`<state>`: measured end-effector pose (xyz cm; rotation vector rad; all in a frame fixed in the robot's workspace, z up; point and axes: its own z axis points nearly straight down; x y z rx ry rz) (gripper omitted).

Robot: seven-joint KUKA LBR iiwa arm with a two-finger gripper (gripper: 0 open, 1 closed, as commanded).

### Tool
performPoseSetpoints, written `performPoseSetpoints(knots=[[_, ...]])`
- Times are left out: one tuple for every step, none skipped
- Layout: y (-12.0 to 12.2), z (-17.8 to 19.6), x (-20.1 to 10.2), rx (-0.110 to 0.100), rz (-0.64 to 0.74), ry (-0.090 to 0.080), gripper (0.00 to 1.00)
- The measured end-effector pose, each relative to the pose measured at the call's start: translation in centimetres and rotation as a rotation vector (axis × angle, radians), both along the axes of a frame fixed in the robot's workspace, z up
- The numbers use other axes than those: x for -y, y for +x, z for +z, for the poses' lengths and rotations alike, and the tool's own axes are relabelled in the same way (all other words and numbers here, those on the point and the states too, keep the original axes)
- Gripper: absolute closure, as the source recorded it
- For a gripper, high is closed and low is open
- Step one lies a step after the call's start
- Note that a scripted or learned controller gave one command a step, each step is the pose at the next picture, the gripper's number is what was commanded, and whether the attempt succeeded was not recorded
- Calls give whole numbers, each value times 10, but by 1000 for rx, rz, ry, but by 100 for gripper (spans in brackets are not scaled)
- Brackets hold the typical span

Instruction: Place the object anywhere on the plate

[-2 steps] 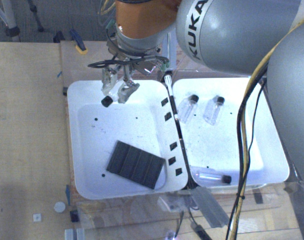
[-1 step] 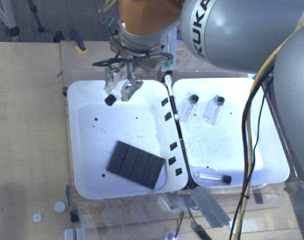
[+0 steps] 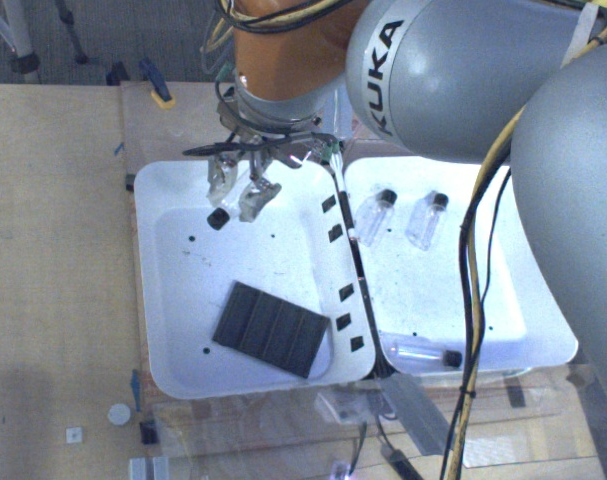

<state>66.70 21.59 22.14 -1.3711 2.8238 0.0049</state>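
1. Over the far end of the left bin (image 3: 173, 368), the gripper (image 3: 240, 196) hangs from the orange-banded wrist, its two pale fingers (image 3: 258, 200) pointing down toward the white floor.
2. Those fingers stand a little apart, a narrow gap between them, and nothing sits in that gap.
3. Just beside the nearer finger lies a small black cap (image 3: 218, 219), touching or almost touching the fingertip; whether a clear vial body is attached to it I cannot make out.
4. Nearer the camera in the same bin, the dark ribbed plate (image 3: 271, 329) rests flat, turned at a slant, well apart from the gripper.
5. Now the right bin (image 3: 543, 343): two clear vials with black caps stand side by side at its far end, the left vial (image 3: 374, 215) close to the dividing wall, the right vial (image 3: 426, 219) just beside it.
6. A third vial (image 3: 423, 353) lies on its side along the near wall of that bin, cap pointing right.
7. The big grey arm (image 3: 453, 68) sweeps in across the right bin, with yellow and black cables (image 3: 470, 298) draped over it.
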Motion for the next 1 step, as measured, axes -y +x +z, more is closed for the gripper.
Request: performPoseSetpoints(knots=[[1,73,-2,6,-11,2,100]])
